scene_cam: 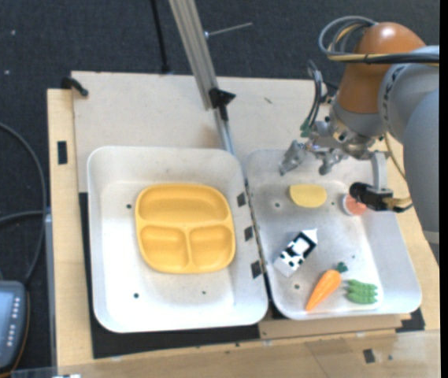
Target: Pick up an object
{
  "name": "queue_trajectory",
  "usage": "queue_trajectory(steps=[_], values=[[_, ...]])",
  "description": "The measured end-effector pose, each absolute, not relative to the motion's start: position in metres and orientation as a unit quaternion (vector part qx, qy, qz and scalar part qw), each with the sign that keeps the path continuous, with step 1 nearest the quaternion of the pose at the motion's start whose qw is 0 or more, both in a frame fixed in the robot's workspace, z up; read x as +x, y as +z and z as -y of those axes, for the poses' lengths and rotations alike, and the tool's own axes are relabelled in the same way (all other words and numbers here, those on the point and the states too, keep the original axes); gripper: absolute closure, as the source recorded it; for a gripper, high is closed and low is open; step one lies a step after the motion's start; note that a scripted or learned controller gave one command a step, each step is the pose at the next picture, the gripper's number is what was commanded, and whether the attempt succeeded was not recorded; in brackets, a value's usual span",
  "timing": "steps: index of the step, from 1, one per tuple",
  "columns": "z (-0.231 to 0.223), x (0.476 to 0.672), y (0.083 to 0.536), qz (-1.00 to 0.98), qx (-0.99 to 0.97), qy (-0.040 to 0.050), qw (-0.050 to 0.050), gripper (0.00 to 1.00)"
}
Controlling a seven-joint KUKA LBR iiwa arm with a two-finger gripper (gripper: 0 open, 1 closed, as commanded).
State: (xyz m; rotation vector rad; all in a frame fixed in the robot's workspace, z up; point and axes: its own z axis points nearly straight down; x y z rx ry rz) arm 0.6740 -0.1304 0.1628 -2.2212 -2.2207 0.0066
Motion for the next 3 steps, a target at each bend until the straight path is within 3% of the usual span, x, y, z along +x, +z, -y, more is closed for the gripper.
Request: queue_trajectory(steps=[1, 2, 3], values=[[0.141, 0.669, 0.115, 0.707, -0.707, 0.0022, 0.000, 0.00], [0.141, 0.671, 0.130, 0.706, -0.708, -0.0004, -0.003, 1.00], [0.135, 0.676, 0.178, 0.708, -0.706, -0.0022, -0.003, 1.00]])
